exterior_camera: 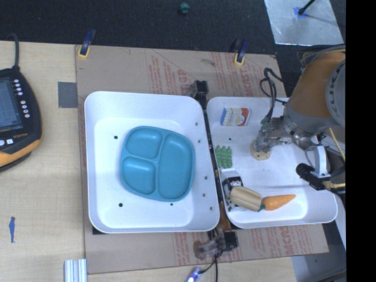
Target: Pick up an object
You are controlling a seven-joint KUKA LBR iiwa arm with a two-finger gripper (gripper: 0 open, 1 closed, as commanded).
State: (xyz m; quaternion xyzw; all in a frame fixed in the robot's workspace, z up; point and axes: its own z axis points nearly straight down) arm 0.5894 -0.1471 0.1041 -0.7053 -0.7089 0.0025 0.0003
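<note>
Looking down on the bench (47,181), we see brown cardboard (147,69) spread under two white bins. The left bin (103,107) is the bigger of the two and carries a blue divided plate (157,163) near its middle. The right bin (320,213) sits just beside it, their rims nearly touching.

Next in size comes the arm (317,93), grey with its orange band, reaching in from the right and bent down over the upper half of the right bin. A handheld control pad (14,119) with an orange edge lies at the far left of the bench.

Our claw (265,141) points down into the right bin, and a small tan round piece (259,152) lies right at its tips; we cannot tell whether it is touching them, gripped or simply beneath them, and the claw's opening is too blurred for us to judge.

Other things in this bin lie apart from the claw: a small carton (235,117) towards the top left corner, a green ridged item (223,156) by the left wall, and along the near edge a tan roll (245,198) touching a carrot (278,202). A small black item (231,183) sits just above the roll.
</note>
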